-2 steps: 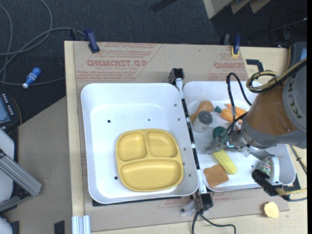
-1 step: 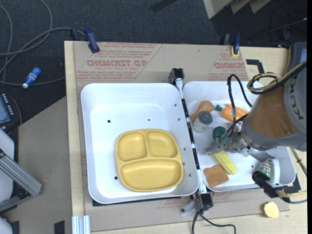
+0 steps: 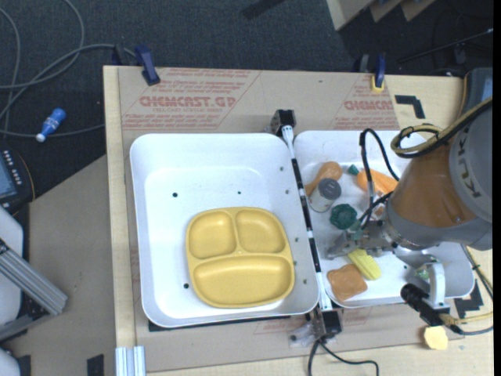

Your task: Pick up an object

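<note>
From my remote station I see the gripper (image 3: 350, 245) low in the right bin (image 3: 313, 149), its grey metal fingers reaching left over the bin floor; whether they are open or closed I cannot tell, and nothing visibly sits between them. A yellow corn piece (image 3: 365, 264) lies just beside the fingers, touching or nearly so. Below it rests a tan bread-like piece (image 3: 347, 281) near the bin's front corner. Above the fingers sits a dark green round thing (image 3: 342, 215), then a grey-capped cylinder (image 3: 326, 193), an orange piece (image 3: 324, 175) and a carrot (image 3: 377, 181), all crowded in the bin's left half. The arm (image 3: 438, 190), orange-banded, covers the bin's right half, with a black cable (image 3: 369, 157) looping off it. In the left bin (image 3: 156, 178) a yellow divided tray (image 3: 239, 256) lies alone. On the bench (image 3: 196, 92) beyond the bins, a yellow block (image 3: 435, 338) sits at the front right.
</note>
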`<act>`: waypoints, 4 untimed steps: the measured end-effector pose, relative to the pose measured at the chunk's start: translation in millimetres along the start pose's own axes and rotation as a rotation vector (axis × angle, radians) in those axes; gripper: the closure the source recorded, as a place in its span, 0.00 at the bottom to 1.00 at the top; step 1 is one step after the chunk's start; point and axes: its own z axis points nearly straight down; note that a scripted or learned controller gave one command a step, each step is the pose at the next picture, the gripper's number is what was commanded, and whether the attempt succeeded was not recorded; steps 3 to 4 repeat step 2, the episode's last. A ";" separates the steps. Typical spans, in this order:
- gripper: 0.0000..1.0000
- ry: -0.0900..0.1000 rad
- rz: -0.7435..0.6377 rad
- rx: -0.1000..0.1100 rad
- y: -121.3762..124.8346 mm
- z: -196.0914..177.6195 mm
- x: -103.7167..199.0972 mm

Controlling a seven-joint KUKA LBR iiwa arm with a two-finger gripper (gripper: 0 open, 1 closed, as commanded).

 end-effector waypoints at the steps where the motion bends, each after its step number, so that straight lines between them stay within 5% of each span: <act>1: 1.00 0.001 0.001 0.003 -1.1 -8.9 0.3; 2: 1.00 0.003 -0.010 -0.010 27.5 -136.5 74.4; 4: 1.00 0.003 -0.010 -0.010 27.5 -136.5 74.4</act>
